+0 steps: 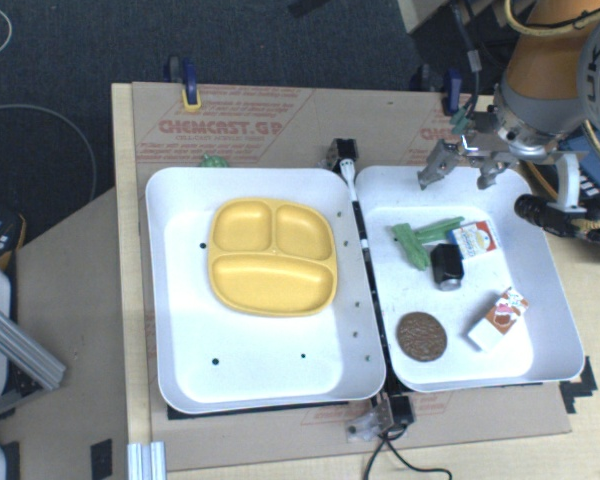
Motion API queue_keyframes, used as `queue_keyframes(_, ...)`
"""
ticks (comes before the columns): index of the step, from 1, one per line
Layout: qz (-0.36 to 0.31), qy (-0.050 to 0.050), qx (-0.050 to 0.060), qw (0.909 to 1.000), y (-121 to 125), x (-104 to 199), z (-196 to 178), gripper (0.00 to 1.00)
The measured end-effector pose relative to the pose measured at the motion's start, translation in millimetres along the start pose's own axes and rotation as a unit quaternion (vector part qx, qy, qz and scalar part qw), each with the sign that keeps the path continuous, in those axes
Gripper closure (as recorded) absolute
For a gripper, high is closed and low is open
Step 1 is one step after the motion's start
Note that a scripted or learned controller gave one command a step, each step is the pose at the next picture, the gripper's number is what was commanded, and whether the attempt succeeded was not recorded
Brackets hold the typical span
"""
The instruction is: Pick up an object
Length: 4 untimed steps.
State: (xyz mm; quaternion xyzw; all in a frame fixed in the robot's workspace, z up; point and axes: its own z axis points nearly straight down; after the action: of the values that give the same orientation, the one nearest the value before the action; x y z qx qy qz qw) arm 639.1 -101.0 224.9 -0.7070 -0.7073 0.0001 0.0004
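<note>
A green plastic toy point(420, 240), a black cylinder point(446, 266) and a round brown cookie point(421, 335) are seen below the gripper point(464, 173), its jaws spread, nothing between them.

board point(280, 118): "CHEMCAST G P" in red, repeated faint at right | cartons' print unreadable

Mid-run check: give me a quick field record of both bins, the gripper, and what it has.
left bin: yellow divided plate
right bin: green piece, black cylinder, brown disc, two small cartons
gripper: open, over right bin's far edge
held: nothing between fingers
nearest item to gripper: green piece
</note>
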Motion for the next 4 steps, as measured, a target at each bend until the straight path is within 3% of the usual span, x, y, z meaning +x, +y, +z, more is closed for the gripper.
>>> queue_keyframes(1, 0.003, 0.001, 0.004, 1.0000, -48, -18, 147, 0.00)
queue_keyframes(2, 0.001, 0.002, 0.004, 1.0000, -116, 8, 141, 0.00)
queue_keyframes(3, 0.000, -0.001, -0.005, 1.0000, -137, 12, 34, 0.00)
queue_keyframes(4, 0.001, 0.000, 0.002, 1.0000, -105, -5, 103, 0.00)
